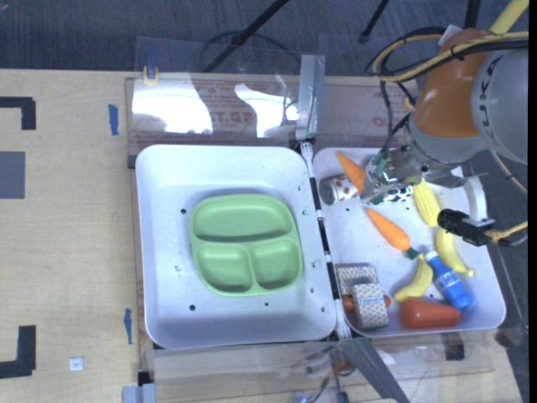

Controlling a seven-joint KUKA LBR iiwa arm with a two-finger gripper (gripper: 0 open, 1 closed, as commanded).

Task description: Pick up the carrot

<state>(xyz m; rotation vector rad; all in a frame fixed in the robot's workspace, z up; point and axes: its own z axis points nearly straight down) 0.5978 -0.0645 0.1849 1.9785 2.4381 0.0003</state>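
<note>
Gripper over right bin beside carrot, bananas.

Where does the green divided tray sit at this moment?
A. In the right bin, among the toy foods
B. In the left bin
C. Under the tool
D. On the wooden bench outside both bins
B. The green divided tray lies flat in the middle of the left bin, while the carrots, bananas and other items are in the right bin.
</note>
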